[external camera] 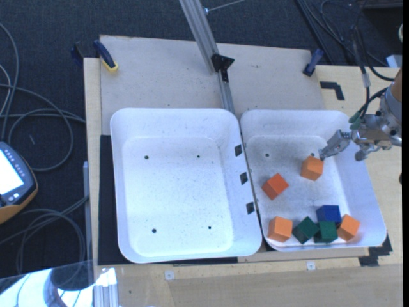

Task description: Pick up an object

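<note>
Fig.: overhead view, two shallow white plastic bins side by side on the desk. The right-hand white bin [358, 171] carries all the objs; the left-hand white bin [128, 133] sits touching it along the shared middle wall.

The tool [329, 148] reaches in over the right bin's far right rim, tips pointing down-left. Just beside the tips, toward the bin centre, lies a small orange cube [312, 169]; it looks close to touching the tip, but I see nothing between the fingers, so I count it as not gripped. Whether the tool is open or closed I cannot tell from this angle.

Other candidates: a second orange cube [275, 185] near the bin's middle, left of the first. Along the near edge, a row: third orange cube [280, 228] at the near left corner, two dark green blocks [317, 230] touching each other, a blue block [328, 212] just behind them, a fourth orange cube [349, 227] at the near right corner.

Progress, my judgement: approach stage only. Left to do: close on an obj, prob. the nearest orange cube, then lift it clear of the bin floor.
</note>
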